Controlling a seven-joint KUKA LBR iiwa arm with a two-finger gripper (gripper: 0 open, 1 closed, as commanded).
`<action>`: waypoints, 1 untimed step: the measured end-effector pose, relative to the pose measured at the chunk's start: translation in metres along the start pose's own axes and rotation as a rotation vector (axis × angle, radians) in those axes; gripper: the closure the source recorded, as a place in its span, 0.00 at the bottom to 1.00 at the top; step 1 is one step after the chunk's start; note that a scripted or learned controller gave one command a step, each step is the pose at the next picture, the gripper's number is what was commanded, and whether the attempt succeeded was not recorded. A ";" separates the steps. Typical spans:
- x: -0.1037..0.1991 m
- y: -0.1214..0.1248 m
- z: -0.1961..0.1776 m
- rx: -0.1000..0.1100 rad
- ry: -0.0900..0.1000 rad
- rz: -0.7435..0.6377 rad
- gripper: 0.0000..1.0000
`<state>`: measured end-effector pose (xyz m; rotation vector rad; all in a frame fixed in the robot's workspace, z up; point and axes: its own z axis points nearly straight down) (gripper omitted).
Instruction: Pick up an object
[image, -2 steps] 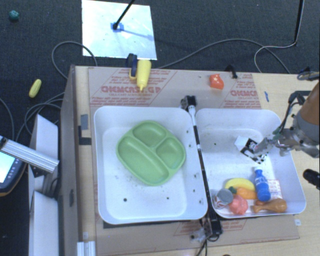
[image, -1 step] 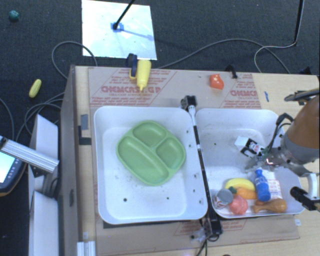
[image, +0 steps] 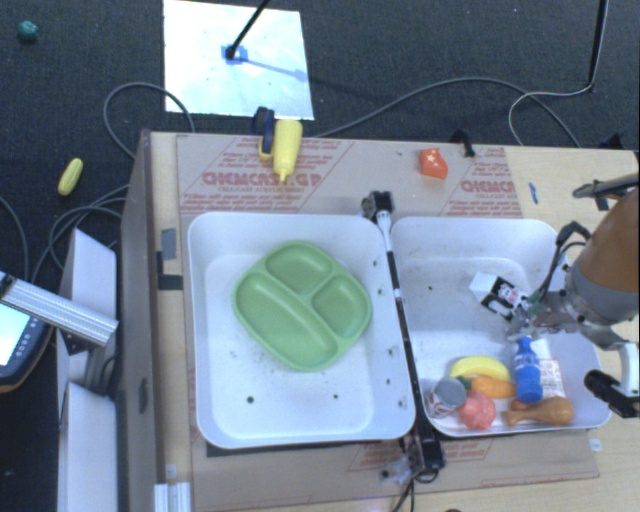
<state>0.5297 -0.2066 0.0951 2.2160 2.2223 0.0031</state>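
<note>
Camera view: pick not yet made, as I read it.
My gripper (image: 528, 322) sits low in the right bin (image: 440, 250), just above the blue bottle (image: 526, 372) amid toy food; I cannot tell its state. Nothing looks lifted; the green divided plate (image: 302, 304) lies in the left bin (image: 215, 300).

Even, diffuse light falls from above my bench; shadows are faint. The two shallow white plastic bins (image: 300, 425) glare nearly washed out, and the pale square sheet on the floor (image: 238, 55) shines. Everything looks soft and grainy, blurring small detail.
</note>
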 end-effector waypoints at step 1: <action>0.072 0.087 -0.025 0.000 0.001 -0.001 1.00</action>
